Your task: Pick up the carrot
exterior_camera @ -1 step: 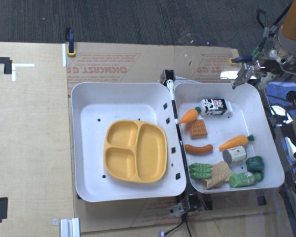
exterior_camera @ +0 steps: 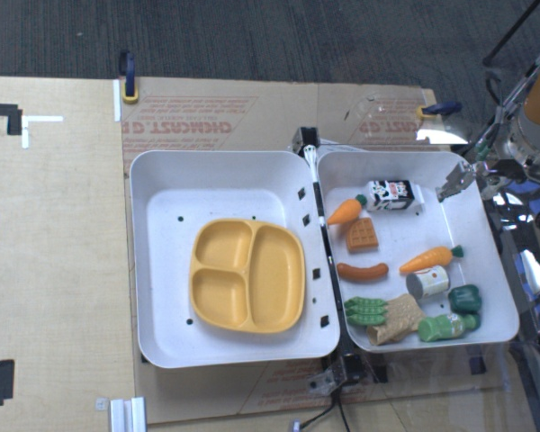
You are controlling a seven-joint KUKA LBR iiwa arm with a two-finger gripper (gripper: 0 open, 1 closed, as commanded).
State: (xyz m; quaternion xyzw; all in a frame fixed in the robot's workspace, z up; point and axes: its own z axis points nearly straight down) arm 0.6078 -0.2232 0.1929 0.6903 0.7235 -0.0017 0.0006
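Two orange carrots with green tops lie in the right bin (exterior_camera: 495, 241). One carrot (exterior_camera: 345, 211) is near the bin's left wall, beside a milk carton (exterior_camera: 391, 194). The other carrot (exterior_camera: 429, 259) lies toward the right side, just above a small can (exterior_camera: 428, 283). My gripper (exterior_camera: 456, 180) hangs over the bin's far right corner, up and to the right of both carrots and touching neither. The arm's orange band shows at the frame's right edge.
The right bin also holds a waffle (exterior_camera: 362, 235), a sausage (exterior_camera: 363, 272), a pea pod (exterior_camera: 364, 310), a piece of bread (exterior_camera: 396, 319), a green pepper (exterior_camera: 465, 298) and a green bottle (exterior_camera: 448, 327). A yellow divided plate (exterior_camera: 248, 274) sits in the left bin (exterior_camera: 153, 241).
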